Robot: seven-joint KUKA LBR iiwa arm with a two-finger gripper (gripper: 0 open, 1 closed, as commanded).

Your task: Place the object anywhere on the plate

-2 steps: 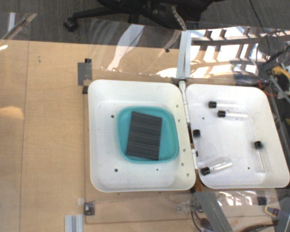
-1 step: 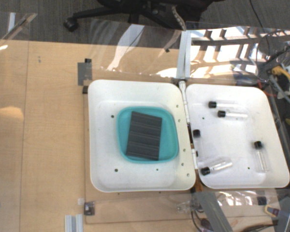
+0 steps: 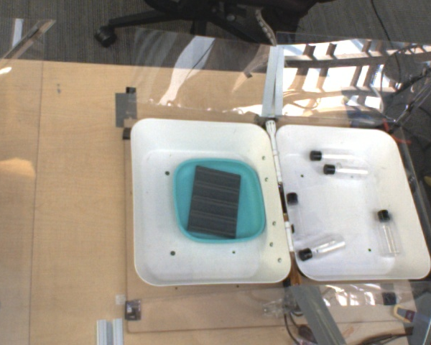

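Dark grey ribbed rectangular block (image 3: 215, 202) flat on teal square plate (image 3: 253, 218), left white bin (image 3: 151, 254); long axis near-vertical in view, top tilted slightly right. Claw state: cannot tell.

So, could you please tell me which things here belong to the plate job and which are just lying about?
Job:
- teal plate
- dark ribbed block, lying on the plate

Lying about:
- clear vials with black caps in the right bin
- office chair

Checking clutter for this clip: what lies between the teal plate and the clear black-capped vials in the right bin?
In the camera view, only the bins' adjoining white rims separate the teal plate from the vials.
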